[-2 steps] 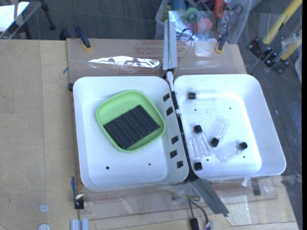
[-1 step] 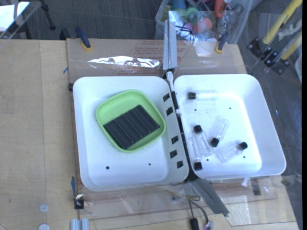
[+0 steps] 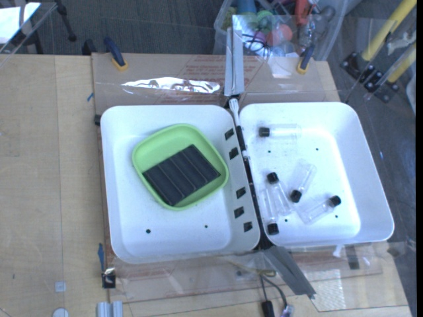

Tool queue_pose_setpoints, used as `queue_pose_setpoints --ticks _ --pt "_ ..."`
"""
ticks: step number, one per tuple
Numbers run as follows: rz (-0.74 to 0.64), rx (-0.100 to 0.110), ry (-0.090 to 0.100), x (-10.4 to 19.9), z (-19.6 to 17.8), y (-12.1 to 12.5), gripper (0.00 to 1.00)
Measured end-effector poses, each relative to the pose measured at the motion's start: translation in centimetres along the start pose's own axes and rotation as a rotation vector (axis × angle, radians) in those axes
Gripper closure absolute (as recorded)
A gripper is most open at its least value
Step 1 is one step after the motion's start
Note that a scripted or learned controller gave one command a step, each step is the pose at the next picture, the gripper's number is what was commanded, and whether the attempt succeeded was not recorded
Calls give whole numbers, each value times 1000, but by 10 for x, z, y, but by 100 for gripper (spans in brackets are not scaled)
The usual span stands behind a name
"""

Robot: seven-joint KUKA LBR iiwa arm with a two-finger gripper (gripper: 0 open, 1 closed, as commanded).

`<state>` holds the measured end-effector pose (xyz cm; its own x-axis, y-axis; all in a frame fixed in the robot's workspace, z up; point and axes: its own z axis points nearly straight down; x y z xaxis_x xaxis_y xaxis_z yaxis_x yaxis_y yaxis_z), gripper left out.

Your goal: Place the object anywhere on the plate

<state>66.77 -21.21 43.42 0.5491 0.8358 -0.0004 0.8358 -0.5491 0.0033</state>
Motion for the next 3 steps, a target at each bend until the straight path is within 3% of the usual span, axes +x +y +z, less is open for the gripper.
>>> queue_pose_setpoints --ticks 3 --pt "449 5 -1 -7 0 -5 0"
